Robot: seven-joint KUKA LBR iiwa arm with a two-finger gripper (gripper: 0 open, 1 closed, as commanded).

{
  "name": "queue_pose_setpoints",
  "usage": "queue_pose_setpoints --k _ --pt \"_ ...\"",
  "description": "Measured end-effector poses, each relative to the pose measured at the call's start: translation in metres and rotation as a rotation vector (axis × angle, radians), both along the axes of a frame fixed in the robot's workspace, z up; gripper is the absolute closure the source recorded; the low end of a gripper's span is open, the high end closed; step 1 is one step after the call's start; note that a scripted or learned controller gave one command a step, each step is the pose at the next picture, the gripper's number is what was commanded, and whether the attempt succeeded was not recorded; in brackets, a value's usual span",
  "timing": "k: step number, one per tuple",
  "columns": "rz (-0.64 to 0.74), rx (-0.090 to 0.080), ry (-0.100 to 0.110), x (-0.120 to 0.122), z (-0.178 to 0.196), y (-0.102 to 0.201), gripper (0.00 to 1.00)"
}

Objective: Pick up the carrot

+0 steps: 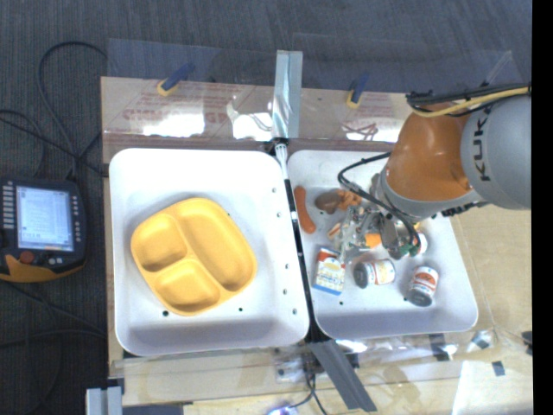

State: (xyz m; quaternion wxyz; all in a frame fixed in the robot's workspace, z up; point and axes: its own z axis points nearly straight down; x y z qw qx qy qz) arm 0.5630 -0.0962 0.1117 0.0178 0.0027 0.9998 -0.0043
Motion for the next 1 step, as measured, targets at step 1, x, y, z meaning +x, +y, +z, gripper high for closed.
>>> queue_pose_setpoints --k 1 --pt "0.091 0.004 0.02 -0.0171 0.1685 0.0319 1.0"
